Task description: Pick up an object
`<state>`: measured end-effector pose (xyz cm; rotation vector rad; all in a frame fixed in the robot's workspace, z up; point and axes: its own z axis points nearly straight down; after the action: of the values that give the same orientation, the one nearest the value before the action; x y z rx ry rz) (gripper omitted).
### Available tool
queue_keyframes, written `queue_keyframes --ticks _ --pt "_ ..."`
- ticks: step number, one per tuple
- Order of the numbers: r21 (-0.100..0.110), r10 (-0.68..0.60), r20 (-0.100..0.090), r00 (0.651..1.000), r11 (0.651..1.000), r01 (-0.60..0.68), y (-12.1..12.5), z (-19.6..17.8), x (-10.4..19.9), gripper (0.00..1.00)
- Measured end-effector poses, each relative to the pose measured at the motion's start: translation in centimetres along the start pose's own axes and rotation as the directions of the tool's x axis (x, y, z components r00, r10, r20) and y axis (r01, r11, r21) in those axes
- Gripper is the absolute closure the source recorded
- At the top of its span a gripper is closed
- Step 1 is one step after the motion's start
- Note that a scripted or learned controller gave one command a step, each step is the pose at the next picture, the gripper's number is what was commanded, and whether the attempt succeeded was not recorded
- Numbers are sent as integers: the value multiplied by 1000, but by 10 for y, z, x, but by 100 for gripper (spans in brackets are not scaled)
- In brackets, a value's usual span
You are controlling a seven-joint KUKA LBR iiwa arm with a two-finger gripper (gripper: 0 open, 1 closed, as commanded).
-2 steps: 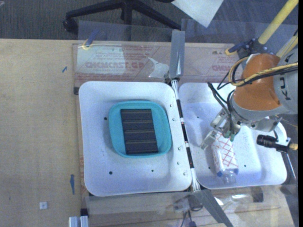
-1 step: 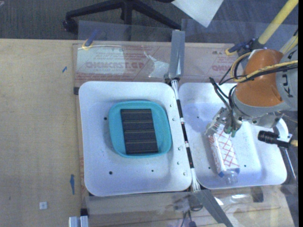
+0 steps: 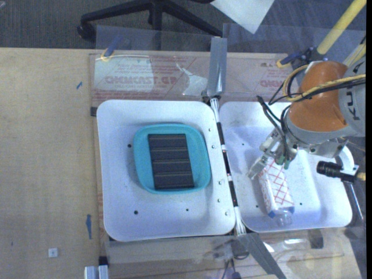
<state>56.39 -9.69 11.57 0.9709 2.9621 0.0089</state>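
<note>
A plastic bottle [image 3: 278, 192] with a white label crossed by red lines lies in the right bin [image 3: 331, 214], its clear neck pointing toward the front edge. My gripper [image 3: 271, 165] hangs low over the bottle's far end. It is open, with one fingertip [image 3: 256, 169] to the left of that end and the other to its right. The bottle rests on the bin floor. In the left bin [image 3: 116, 202] sits a teal tray [image 3: 142, 156] with a dark ribbed block [image 3: 170, 161] lying in it.
The orange band and grey wrist of the arm [image 3: 317, 106] lean over the right bin's back right part, with black and yellow cables around them. A ridge [image 3: 224, 156] divides the two bins. A black plug [image 3: 328, 168] sticks out near the right rim.
</note>
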Motion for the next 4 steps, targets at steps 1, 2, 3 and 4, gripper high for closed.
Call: queue_keyframes --ticks 1,2,3,4 --pt "-3 -3 8 1000 1000 3 -7 22 16 0" --pt "12 72 -16 997 997 -71 11 -70 18 0" --pt "11 226 -11 974 974 -226 3 28 2 0" --pt "5 226 -6 974 974 -226 5 15 -1 100"
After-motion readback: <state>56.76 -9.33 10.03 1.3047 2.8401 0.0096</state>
